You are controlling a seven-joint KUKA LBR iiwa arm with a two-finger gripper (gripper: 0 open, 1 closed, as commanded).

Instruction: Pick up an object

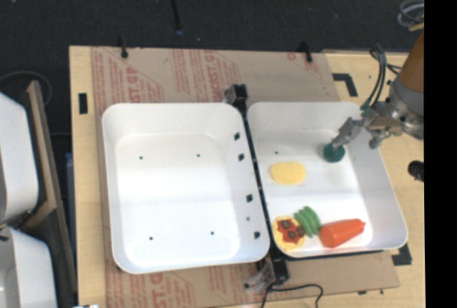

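Pincer [341,141] low in right bin [371,178], I can't tell its opening. One carrot [343,231] at near edge, long axis left-right, tip right; one pizza slice [288,231], one green pod [309,220], one yellow disc [288,173], one teal ball [333,152] at pincer tip.

The grey arm with the orange band [413,78] is cut off at the right edge. The tool's [341,142] tip is too small to read against the small teal object [333,152].
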